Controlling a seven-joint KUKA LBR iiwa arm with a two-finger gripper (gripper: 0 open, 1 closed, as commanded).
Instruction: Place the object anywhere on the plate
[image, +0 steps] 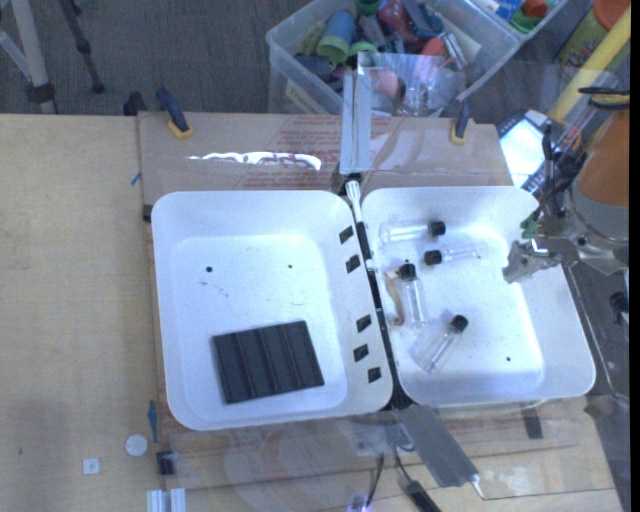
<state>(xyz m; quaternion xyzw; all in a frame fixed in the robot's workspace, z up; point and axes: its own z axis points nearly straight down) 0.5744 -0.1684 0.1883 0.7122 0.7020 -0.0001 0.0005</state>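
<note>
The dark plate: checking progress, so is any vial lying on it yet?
No: the dark plate lies bare in the left bin, and the vials lie in the right bin.

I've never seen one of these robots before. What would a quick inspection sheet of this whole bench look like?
Surface: wooden bench bearing left bin and right bin, side by side.
Job's things: dark ribbed plate in left bin; four clear vials with black caps scattered in right bin.
Clutter: small bits at the bench's front left corner.
Gripper: gripper over right bin's right edge; no vial seen between the fingers.
Cables: black cables by the arm.
Surroundings: tub of colourful toys behind the bench.
</note>
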